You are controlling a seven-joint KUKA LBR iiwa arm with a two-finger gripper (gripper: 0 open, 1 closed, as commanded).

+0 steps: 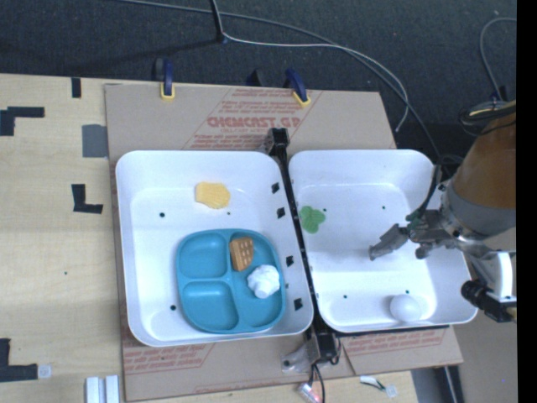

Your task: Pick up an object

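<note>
Presently my pincer [388,247] hung over the right bin [361,166], mid-floor; whether it was parted or closed I could not tell, and nothing showed in it. Nearest objects: white ball [406,307] by the bin's front edge, green piece [312,218] by its left wall. Centre above one before descending.

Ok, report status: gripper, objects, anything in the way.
Gripper low over right bin, holding nothing. Green piece by divider, white ball at front edge. Nothing blocks either.
</note>
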